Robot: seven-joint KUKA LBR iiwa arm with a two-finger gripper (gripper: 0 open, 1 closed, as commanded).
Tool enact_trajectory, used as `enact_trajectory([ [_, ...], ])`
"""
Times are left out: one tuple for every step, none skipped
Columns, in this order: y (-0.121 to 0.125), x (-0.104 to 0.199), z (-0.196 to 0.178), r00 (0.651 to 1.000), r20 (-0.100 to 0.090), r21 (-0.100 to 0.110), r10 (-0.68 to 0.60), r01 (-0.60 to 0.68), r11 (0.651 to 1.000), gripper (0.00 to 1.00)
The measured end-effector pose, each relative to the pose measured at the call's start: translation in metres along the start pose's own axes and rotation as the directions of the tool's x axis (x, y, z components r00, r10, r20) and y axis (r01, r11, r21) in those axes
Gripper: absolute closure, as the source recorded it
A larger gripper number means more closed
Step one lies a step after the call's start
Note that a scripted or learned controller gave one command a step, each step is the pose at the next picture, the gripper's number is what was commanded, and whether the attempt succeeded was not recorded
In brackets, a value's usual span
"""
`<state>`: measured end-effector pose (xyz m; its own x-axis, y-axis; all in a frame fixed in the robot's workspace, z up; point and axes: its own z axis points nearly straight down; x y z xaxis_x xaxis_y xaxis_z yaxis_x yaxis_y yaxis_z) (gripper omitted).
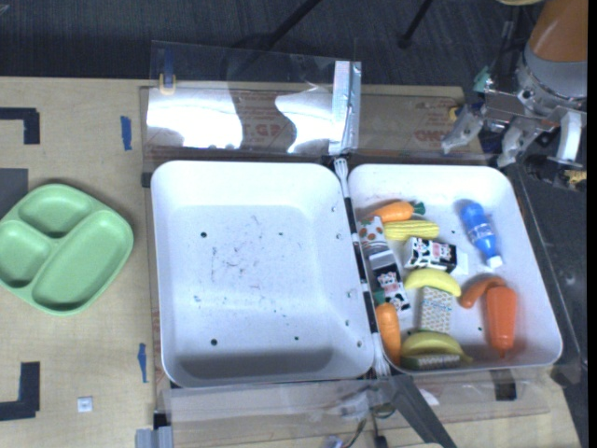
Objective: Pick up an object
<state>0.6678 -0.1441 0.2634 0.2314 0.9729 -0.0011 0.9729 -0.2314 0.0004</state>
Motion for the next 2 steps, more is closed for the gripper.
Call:
enact_trajectory([
  [-0.020, -0.030, 0.096, 0.977, -0.002, 0.002, -0.213, 0.213, 0.977, 0.00],
  [-0.013, -0.066, 0.166, 0.991, -0.010, 0.004, -0.137, 0.137, 0.991, 0.00],
])
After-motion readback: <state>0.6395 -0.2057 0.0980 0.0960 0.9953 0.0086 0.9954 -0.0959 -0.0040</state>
